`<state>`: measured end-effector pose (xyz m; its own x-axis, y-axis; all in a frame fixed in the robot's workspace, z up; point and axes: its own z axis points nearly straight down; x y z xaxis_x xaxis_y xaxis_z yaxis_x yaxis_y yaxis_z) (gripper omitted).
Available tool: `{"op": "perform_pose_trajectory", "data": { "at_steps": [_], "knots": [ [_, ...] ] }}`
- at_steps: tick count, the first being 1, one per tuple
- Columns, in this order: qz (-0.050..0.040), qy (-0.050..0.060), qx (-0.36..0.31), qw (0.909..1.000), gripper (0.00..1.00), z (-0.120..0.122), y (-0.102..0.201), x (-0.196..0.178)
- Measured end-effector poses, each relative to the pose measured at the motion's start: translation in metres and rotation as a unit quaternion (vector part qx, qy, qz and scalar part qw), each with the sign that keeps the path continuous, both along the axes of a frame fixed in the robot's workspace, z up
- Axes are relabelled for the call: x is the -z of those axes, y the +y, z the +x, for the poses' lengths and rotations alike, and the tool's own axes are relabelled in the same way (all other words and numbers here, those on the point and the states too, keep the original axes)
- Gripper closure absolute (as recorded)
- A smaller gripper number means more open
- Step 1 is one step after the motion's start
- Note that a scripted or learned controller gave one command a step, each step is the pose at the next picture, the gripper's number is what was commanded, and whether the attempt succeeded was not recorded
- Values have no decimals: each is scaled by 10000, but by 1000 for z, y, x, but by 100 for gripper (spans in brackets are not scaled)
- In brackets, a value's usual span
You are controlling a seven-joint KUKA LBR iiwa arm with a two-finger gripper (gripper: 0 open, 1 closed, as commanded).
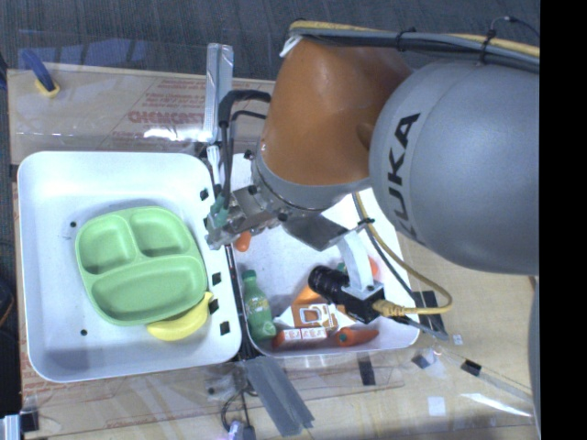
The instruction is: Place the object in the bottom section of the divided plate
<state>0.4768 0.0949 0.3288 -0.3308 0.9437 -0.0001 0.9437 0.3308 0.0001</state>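
A green divided plate (139,264) lies in the left bin (55,181), with one large section on its near side and two small ones behind. A yellow banana (182,324) rests against the plate's near right rim. My gripper (223,225) hangs over the wall between the two bins, just right of the plate. A small orange object (242,242) shows right beneath the gripper, over the right bin; whether it is gripped cannot be made out. The big grey and orange arm hides much of the right bin.
In the right bin (404,337) lie a green bottle (256,306), an orange-and-white box (312,316), a red packet (295,337) and an orange carrot-like piece (356,336) along its near edge. A blue object (38,71) lies on the bench, far left.
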Motion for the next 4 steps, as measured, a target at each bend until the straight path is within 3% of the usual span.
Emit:
{"op": "perform_pose_trajectory", "data": {
  "at_steps": [1,2,3,4],
  "knots": [
    [-11,30,114,9999,100,-2,53,119],
    [0,1,260,9997,100,0,9,-3],
    [-8,34,98,9999,100,-2,11,186],
    [-7,28,99,9999,0,-2,11,186]
  ]
}}
